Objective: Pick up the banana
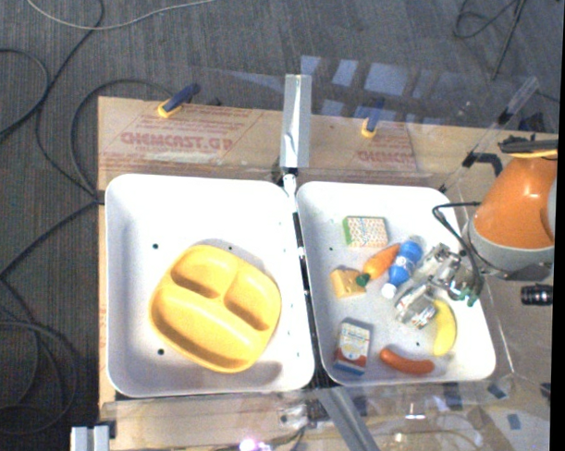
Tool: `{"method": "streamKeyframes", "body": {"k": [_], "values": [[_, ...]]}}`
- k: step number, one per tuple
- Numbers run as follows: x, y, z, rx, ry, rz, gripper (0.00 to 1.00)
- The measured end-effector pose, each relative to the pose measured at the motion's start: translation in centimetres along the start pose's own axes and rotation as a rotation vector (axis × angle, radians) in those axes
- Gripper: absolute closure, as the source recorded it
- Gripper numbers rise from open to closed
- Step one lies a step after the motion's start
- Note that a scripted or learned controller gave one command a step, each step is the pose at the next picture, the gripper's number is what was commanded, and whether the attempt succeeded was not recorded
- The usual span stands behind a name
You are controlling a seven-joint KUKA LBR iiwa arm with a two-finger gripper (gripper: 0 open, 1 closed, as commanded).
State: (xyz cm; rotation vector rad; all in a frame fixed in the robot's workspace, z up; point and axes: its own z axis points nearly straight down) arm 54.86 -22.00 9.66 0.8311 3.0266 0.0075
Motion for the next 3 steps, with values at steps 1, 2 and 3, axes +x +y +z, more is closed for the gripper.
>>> {"method": "streamKeyframes", "body": {"k": [1, 2, 3], "values": [[-2.1, 1.2, -1.9, -0.001, 0.0, -0.027, 0.0], [4.7, -3.2, 0.7, 0.003, -0.012, -0.267, 0.0], [4.7, -3.0, -0.3, 0.001, -0.011, -0.268, 1.0]]}}
